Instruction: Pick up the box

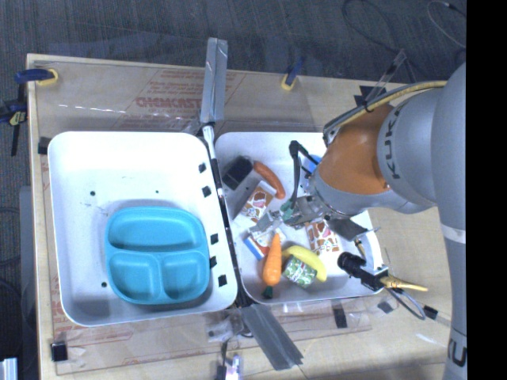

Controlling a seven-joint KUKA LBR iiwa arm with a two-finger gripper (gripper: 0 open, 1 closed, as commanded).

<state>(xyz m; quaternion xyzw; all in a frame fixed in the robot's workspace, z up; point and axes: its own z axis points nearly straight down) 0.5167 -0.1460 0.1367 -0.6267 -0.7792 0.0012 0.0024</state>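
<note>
Box (pixel 257 204), white with red-brown printing too small to read, is lying in the right bin (pixel 238 144) near its left wall, just left of the gripper (pixel 291 212). Whether the gripper is apart or together cannot be told. A second similar packet (pixel 320 236) is lying under the arm (pixel 372 165), which is showing part of the word KUKA. Below, a carrot (pixel 272 261) and a banana (pixel 305 260) are resting. A blue tray (pixel 154 253) is sitting in the left bin (pixel 79 165). Reddish lettering is showing on the surface (pixel 119 93).

Blue tray (pixel 154 256), orange carrot (pixel 272 261), yellow banana (pixel 307 260).
</note>
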